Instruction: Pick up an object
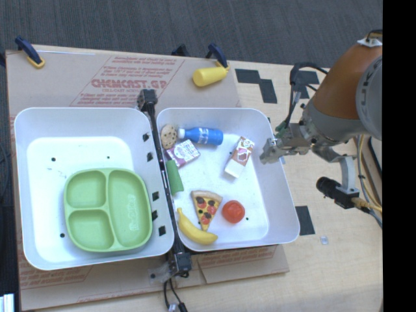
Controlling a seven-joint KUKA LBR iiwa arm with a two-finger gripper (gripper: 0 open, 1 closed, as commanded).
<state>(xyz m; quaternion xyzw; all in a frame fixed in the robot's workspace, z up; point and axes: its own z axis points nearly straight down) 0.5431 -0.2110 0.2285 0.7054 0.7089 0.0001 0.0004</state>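
A yellow cylinder [209,75] is seen on printed cardboard [130,83] behind the bins, with blue clamps [29,51] fixed at the cardboard's far edge.

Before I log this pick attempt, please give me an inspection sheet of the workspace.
Surface: bench with two white bins, cardboard under them.
Job's things: right bin holds cookie, bottle, carton, pizza, tomato, banana, purple packet, green stick.
Clutter: green tray in left bin; yellow clamp.
Hand: over right bin's right rim, holding nothing.
Cables: beside arm.
Surroundings: grey carpet.
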